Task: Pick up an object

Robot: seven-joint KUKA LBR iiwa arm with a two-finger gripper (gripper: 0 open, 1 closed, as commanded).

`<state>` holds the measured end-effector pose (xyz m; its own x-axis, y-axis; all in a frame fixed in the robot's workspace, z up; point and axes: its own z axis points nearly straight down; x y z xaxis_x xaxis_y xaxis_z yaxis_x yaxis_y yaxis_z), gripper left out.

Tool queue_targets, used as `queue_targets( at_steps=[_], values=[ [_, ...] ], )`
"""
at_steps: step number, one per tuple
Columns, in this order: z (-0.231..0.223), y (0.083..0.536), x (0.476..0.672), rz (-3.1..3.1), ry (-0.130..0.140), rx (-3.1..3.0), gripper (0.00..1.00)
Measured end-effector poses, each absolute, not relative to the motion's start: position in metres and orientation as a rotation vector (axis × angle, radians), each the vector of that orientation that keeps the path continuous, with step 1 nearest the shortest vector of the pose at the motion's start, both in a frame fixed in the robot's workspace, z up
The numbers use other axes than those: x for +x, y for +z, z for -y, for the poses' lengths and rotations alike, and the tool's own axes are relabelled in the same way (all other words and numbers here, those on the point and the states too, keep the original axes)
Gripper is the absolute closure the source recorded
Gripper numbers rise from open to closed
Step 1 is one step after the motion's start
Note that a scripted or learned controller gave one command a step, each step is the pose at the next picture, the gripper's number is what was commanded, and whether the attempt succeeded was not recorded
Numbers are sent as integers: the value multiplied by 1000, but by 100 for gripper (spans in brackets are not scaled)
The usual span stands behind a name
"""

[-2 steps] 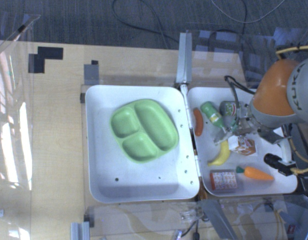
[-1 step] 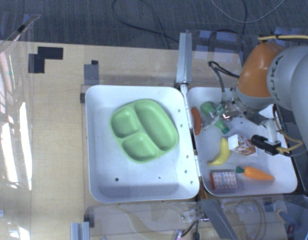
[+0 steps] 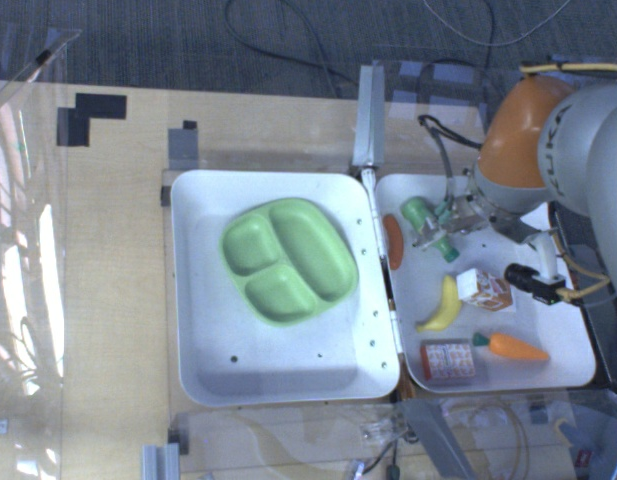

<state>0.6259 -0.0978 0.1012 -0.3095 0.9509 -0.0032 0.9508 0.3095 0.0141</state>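
My gripper point(image 3: 440, 226) hangs low over the back of the right bin point(image 3: 578, 363), reaching in from the right. It sits right on a green bottle-like object point(image 3: 417, 211), whose other green end point(image 3: 449, 251) shows just below the gripper. Whether the object is gripped is hidden by the metal parts. A red sausage point(image 3: 393, 240) lies along the bin's left wall. A yellow banana point(image 3: 443, 306), a small white and brown carton point(image 3: 485, 290), an orange carrot point(image 3: 516, 347) and a reddish can point(image 3: 449, 360) lie toward the front.
The left bin point(image 3: 203, 358) holds a green divided plate point(image 3: 288, 260). A metal post point(image 3: 368, 118) stands behind the divider between the bins. The grey arm with its orange band point(image 3: 518, 133) covers the back right corner. A clear panel point(image 3: 28, 268) stands at far left.
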Motion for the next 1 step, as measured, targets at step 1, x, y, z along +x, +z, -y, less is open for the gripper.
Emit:
queue_targets(
  at_steps=[1],
  values=[
    [41,187,641,-2524,8,1859,100]
  ],
)
